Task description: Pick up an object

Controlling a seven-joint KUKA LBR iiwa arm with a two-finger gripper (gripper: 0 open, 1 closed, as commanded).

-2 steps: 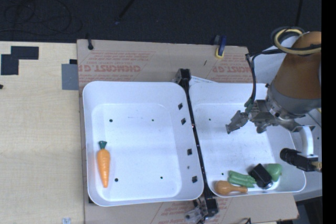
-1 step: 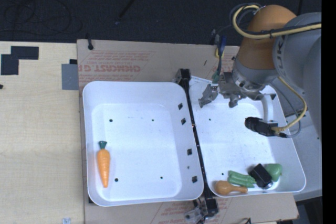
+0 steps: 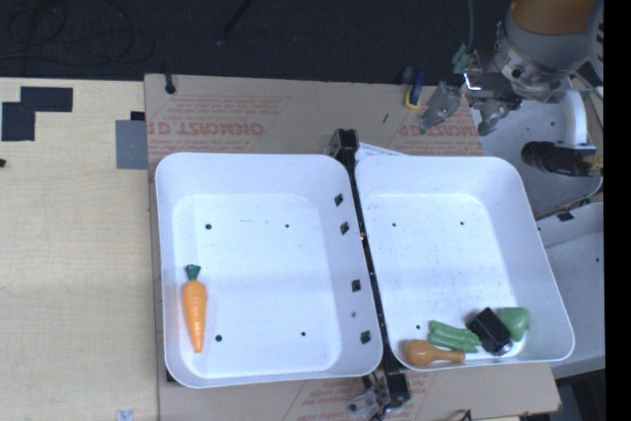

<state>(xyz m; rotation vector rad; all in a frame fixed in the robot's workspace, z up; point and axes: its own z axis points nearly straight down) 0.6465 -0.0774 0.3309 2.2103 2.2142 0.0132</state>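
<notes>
Claw [image 3: 461,110] upper right of frame, fingers apart, holding nothing, parked beyond right bin [image 3: 537,242]. Candidate objects low: carrot [image 3: 194,309] lower left, green-black-orange cluster [image 3: 473,335] lower right corner, likely settled there.

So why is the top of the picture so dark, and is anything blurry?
In the camera view, the floor behind the bench is unlit; the two shallow white bins look bright and even. The orange plastic carrot is sharp, the two-finger gripper slightly soft.
</notes>
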